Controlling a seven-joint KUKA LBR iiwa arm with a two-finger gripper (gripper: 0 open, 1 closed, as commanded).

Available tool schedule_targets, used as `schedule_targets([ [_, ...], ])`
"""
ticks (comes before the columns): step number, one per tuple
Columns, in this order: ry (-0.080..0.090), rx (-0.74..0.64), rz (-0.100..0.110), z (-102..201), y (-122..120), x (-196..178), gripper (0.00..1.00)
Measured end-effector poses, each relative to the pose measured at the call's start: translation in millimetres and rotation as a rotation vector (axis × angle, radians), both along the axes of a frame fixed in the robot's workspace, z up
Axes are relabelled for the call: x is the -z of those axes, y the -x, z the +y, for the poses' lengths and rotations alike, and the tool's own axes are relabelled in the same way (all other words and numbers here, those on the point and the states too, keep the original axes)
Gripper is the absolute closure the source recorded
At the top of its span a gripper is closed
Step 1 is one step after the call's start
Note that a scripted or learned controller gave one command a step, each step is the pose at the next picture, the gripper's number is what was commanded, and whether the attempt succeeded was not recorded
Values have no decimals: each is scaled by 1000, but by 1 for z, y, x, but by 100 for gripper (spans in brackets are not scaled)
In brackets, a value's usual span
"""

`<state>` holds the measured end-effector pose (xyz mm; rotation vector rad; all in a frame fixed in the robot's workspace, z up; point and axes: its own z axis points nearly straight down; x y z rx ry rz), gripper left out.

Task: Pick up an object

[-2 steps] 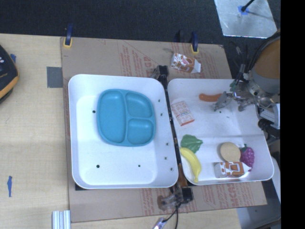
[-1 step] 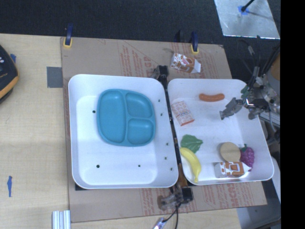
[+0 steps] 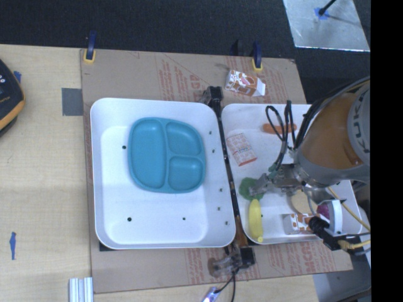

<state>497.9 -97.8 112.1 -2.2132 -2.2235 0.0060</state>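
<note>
My gripper (image 3: 263,185) reaches low into the right bin (image 3: 236,115) from the right, its tip against a small green object (image 3: 249,187) near the bin's left wall. Just below lies a yellow banana-shaped piece (image 3: 254,218). A red-and-white packet (image 3: 240,149) lies flat toward the upper left of the same bin. An orange stick-like item (image 3: 274,129) lies near the bin's far side, partly behind black cables. Another small red-and-white packet (image 3: 297,222) rests under the wrist near the front edge. The arm hides the right part of this bin.
The left bin (image 3: 107,219) holds a blue divided plate (image 3: 167,154). A small red-and-white carton (image 3: 245,83) lies on the cardboard beyond the bins. A yellow and black device (image 3: 7,99) sits at the bench's far left edge.
</note>
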Motion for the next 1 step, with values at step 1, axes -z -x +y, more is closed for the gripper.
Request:
schedule_targets([
  [1,0,-1,-1,2,19,21,0],
])
